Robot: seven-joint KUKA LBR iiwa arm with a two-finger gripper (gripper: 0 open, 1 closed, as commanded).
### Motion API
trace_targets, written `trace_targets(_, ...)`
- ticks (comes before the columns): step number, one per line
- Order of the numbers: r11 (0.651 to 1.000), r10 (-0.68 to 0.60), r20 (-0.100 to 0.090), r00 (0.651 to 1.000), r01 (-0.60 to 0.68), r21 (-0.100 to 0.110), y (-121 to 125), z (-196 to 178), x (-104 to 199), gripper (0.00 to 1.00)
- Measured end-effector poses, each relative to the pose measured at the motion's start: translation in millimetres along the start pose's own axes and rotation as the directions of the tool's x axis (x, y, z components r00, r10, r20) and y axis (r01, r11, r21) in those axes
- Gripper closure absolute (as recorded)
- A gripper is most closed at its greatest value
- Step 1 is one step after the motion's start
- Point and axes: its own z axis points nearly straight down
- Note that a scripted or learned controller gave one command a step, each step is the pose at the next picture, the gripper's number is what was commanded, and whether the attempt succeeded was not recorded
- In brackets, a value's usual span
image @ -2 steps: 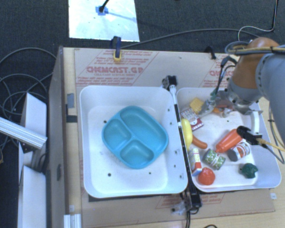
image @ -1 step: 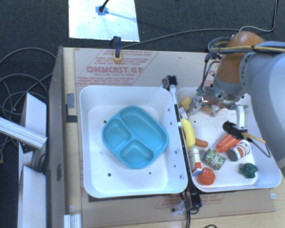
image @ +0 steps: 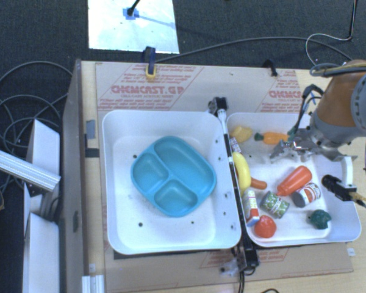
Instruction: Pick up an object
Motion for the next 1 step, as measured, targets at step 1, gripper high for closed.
trace_targets(1,1.000,0.001,-0.002,1.000,-0.001,0.002,-49.8,16.4,-16.1,0.00)
